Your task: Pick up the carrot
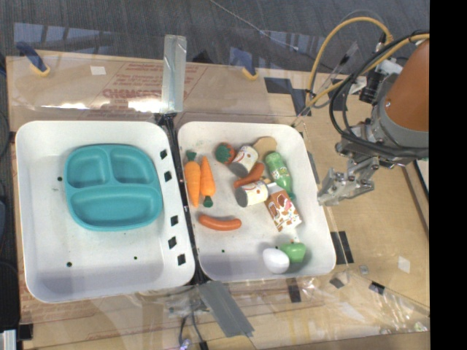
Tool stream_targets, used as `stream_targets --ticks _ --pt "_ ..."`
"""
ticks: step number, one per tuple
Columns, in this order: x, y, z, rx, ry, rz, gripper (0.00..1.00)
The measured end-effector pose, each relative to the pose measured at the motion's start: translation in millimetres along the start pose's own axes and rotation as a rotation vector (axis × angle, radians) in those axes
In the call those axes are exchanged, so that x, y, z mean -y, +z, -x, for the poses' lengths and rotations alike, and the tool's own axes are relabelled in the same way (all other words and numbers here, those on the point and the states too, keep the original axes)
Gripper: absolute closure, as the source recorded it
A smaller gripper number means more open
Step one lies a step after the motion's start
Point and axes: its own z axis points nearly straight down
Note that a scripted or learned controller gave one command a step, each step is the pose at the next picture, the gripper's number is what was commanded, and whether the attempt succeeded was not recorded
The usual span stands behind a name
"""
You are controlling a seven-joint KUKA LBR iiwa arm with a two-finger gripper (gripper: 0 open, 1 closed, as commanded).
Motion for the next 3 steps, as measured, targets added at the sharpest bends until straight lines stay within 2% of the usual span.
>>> stream_targets --ticks 1,2,3 --pt "1 -11 3 0.000 -0.007 -0.002 1.00" --pt "57 -182 16 -0.003 -0.136 -0.012 1.00" --pt "23 -84 7 0.000 -0.217 0.000 1.00"
